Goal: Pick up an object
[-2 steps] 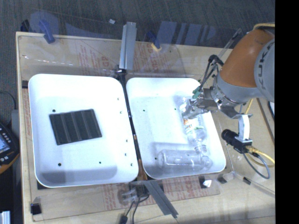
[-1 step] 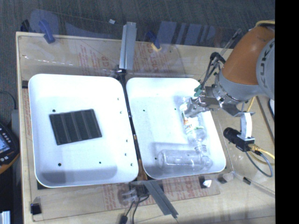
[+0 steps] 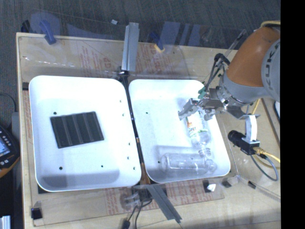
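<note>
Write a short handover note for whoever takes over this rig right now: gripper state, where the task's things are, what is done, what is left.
Gripper: over the right white bin, near its far right side, above the top of the small clear plastic bottle with the white label. Whether it grips anything cannot be told.
Things: the small bottle lies along the bin's right side; a larger clear plastic bottle lies across the near end. A dark ribbed rectangular mat lies flat in the left white bin.
Done: nothing visibly lifted.
Left: grasp one object and raise it.
</note>
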`<state>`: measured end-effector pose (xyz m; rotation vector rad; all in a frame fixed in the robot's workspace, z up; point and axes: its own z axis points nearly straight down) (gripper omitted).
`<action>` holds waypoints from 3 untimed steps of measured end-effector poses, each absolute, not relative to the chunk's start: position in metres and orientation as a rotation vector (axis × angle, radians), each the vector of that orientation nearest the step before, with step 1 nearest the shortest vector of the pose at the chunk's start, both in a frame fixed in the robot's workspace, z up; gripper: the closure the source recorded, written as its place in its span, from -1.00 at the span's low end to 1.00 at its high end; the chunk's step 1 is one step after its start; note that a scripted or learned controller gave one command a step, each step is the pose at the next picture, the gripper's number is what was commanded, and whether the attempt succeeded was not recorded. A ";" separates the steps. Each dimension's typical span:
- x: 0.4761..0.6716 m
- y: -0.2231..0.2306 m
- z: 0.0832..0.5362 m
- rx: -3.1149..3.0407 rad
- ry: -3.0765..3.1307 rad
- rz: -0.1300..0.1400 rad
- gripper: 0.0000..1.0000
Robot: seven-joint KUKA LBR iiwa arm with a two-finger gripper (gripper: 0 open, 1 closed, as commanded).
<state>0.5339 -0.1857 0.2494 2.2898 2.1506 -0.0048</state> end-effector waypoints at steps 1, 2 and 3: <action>0.556 -0.197 0.219 2.300 2.139 -0.004 -1.00; 0.575 -0.206 0.190 2.349 2.084 -0.003 -1.00; 0.575 -0.203 0.205 2.230 2.208 0.000 -1.00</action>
